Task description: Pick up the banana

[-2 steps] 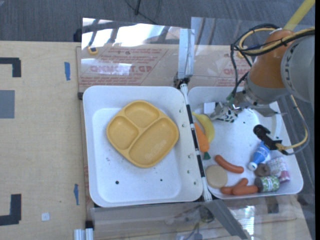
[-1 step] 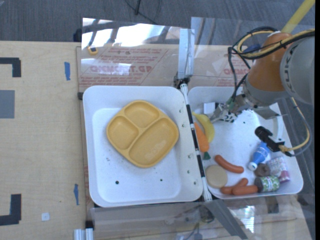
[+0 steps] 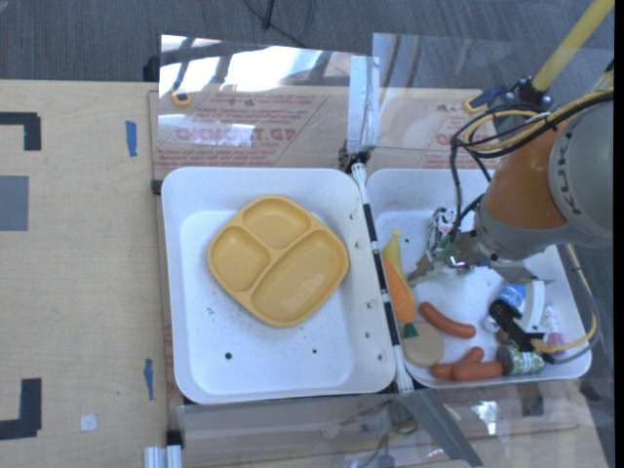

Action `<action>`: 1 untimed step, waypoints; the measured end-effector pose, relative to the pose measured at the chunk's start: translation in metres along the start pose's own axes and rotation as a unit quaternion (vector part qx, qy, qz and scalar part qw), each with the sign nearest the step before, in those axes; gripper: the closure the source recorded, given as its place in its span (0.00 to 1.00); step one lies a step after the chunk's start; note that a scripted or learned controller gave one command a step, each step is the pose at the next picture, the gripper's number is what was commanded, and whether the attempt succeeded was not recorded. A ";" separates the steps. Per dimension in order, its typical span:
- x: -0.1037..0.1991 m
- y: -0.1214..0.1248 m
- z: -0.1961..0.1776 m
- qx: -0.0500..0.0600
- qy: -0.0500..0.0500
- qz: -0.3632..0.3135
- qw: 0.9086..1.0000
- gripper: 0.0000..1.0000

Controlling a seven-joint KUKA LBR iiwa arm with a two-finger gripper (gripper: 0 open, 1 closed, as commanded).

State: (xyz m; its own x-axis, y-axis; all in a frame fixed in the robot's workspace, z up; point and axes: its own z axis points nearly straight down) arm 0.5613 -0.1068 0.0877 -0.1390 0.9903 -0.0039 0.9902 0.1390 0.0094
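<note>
The left bin on the tabletop carries a yellow divided plate. My pincer hangs inside the right bin; I cannot tell its opening. The banana lies at its nine o'clock, against the bin wall, not yet lifted.

Red printing runs across the brown cardboard sheet just beyond the left bin: one bold line, with smaller lines above and below. Glare and blur keep every word unreadable. Fainter red print marks the second sheet beyond the right bin, and it's illegible too. The small bottle at that bin's near right carries a label, too tiny to read.
</note>
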 end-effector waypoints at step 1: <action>0.000 0.000 0.000 0.000 0.000 0.000 1.000 0.00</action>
State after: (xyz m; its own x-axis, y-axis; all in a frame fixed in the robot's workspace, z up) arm 0.5613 -0.1068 0.0878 -0.1390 0.9903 -0.0038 0.9902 0.1390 0.0095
